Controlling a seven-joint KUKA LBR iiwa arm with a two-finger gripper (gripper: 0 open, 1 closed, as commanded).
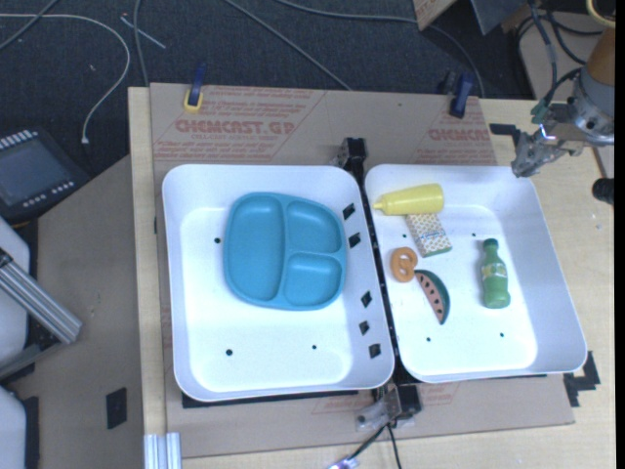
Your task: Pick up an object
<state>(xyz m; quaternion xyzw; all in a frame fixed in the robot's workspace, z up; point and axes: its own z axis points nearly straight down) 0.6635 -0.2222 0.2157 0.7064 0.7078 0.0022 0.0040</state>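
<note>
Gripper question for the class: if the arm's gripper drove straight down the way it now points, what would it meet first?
Probably the far right corner rim of the right bin, or the bench just outside it. The gripper hangs over that corner, away from the green bottle and yellow bottle. Height is unclear from this view.

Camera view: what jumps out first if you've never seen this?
The blue divided plate fills the middle of the left bin. In the right bin lie a yellow bottle, a green bottle and a watermelon slice. The gripper hovers at that bin's far right corner.
</note>
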